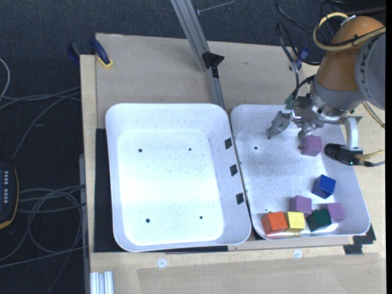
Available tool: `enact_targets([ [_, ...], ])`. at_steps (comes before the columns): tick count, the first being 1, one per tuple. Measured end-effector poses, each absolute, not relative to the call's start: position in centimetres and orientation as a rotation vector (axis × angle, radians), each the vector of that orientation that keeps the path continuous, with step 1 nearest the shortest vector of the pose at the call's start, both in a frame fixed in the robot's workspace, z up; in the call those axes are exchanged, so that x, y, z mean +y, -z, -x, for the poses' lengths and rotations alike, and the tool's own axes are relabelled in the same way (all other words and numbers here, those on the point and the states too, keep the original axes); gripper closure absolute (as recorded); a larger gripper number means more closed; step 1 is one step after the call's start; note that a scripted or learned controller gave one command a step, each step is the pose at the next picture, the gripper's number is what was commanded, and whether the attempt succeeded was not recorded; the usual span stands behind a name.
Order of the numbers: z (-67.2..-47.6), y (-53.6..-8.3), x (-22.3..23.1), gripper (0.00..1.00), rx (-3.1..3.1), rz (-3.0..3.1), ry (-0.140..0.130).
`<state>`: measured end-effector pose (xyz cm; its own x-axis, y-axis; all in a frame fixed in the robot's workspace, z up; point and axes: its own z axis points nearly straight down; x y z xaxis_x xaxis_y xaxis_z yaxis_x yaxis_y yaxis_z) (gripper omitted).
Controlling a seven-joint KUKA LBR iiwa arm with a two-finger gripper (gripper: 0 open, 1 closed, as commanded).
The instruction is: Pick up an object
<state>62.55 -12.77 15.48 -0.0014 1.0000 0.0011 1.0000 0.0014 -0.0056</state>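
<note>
While the arm (349, 54) reaches in from the right over the right bin (269, 176), we see its gripper (294, 127) hanging above the bin's far half with its fingers spread wide: one finger (277, 125) juts out to the left, and the other (308, 129) comes down just against a pale purple block (312, 144). That block sits at the tip of the right finger and is not between the two, so we cannot call it gripped.

The other blocks lie in the near right corner of the same bin. A blue block (323, 185) sits alone, well apart from the gripper. Below it we find a purple block (301, 203), a pink block (335, 211), an orange block (275, 222), a yellow block (296, 221) and a dark green block (318, 219), packed close along the near wall.

The left bin (168, 176) lies just beside the right one. Both rest on a light wooden bench (153, 60), which has a metal pole (196, 35) slanting across its far side and a blue and yellow clamp (101, 52) at its far left corner. Around the bench we see dark carpet (37, 29) with loose cables (37, 201) trailing on the left.
</note>
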Motion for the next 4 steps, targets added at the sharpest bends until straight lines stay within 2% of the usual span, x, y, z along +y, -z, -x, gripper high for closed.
enact_targets([
  [1,-62.4,-10.2,-12.7,0.0,-2.218,2.217,-0.006],
  [2,-62.7,-11.7,-12.7,1.0,-2.223,2.221,0.004],
  [4,-63.9,-20.9,-12.5,1.0,-2.228,2.223,0.007],
])
